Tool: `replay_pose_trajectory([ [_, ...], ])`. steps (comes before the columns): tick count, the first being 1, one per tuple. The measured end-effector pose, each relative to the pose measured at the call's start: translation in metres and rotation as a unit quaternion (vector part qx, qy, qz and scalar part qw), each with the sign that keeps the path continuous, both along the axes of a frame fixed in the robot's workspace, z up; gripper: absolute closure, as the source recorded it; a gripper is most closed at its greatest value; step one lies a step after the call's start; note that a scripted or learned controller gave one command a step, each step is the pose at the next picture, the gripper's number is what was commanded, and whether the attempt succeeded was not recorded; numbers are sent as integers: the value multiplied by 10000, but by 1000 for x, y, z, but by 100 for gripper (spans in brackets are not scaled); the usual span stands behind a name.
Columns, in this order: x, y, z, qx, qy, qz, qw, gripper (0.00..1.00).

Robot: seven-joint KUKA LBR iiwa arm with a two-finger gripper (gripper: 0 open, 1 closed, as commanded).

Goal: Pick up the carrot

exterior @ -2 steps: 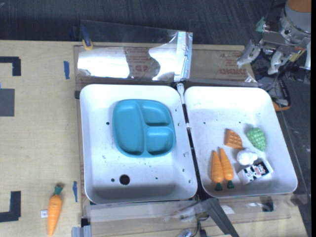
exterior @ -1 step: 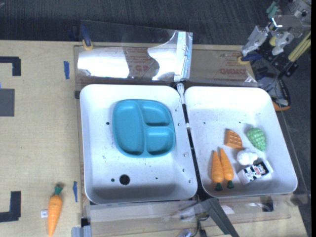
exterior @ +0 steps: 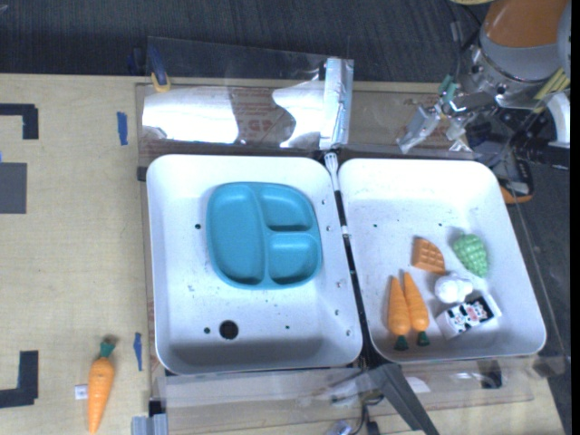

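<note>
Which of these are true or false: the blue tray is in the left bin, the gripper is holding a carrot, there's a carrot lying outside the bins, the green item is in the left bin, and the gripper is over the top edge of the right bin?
1. The blue tray sits in the left bin. True.
2. The gripper holds a carrot. False: nothing is between its fingers; two carrots lie in the right bin.
3. A carrot on the bench lies outside the bins. True.
4. The green item is in the left bin. False: it is in the right bin.
5. The gripper is above the right bin's far edge. True.
</note>
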State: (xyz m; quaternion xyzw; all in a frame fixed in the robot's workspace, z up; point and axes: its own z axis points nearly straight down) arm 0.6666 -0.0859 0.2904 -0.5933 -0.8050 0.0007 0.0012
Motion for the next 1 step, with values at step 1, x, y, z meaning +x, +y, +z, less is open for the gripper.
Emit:
replay_pose_trajectory([
  [1, -92, -9, -74, -2, 6, -52, 10000, 0],
])
